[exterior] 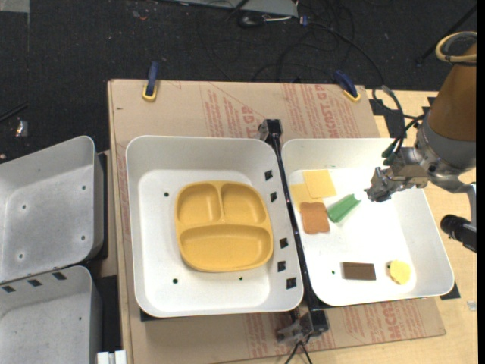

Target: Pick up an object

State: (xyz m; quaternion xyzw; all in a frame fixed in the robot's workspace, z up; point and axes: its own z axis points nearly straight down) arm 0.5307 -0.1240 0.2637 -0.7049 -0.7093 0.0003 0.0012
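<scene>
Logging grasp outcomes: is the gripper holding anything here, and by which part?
Cannot be told. The gripper sits over the right bin just past the green object, but nothing is visibly between its fingers.

Robotics lab | worktop [227, 105] of printed cardboard held by clamps [151, 82] | two white bins [144, 203] side by side | loose cables [333, 32] on dark carpet | spare bins [45, 196] stacked alongside | grey robot arm [451, 127] reaching in

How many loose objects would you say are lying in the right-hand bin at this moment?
5: yellow square near the back, orange-brown piece below it, green piece beside it, dark brown block and yellow lump in front.
</scene>
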